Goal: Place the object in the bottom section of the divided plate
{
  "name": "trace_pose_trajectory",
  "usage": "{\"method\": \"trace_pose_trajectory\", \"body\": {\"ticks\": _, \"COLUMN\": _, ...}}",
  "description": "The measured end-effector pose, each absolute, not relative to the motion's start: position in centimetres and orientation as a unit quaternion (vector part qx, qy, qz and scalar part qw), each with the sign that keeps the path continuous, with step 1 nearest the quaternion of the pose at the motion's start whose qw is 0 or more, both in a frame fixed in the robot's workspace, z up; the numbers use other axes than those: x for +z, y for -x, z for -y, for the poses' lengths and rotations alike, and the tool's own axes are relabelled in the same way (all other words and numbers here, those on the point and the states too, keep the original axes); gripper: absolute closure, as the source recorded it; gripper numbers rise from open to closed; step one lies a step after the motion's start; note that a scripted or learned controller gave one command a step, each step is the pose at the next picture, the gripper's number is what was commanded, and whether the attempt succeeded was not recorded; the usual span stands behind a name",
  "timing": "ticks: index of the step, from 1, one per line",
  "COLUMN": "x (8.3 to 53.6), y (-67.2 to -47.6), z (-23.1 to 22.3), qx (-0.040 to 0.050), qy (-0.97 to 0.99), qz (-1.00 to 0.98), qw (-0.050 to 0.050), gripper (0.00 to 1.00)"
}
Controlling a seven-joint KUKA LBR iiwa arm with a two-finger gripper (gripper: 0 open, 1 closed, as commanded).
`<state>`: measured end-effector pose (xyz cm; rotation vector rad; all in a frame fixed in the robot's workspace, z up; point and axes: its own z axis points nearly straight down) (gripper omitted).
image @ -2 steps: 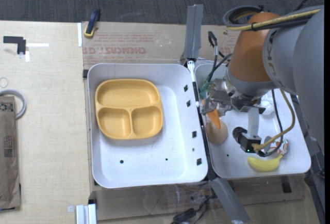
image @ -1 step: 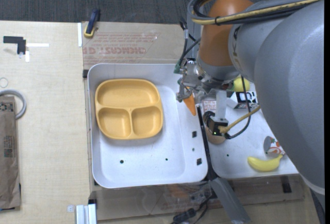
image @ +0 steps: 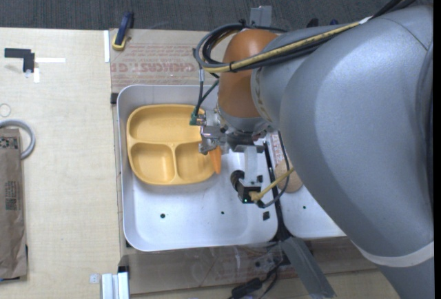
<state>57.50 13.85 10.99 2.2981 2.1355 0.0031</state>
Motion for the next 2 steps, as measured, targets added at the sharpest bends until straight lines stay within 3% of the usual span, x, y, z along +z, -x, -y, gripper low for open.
{"method": "trace_pose_trajectory", "body": {"ticks": 1, "x": 10.0, "y": -55.3, "z": -17.8, "qx": 0.0040, "qy": -0.801, "qz": -0.599, "qw": 0.008, "gripper": 1.00}}
{"method": "trace_pose_trajectory", "body": {"ticks": 2, "x": 9.4, "y": -54.9, "z": -22.5, "qx": -0.0010, "qy": -0.833, "qz": -0.553, "qw": 0.002, "gripper": 1.00}}
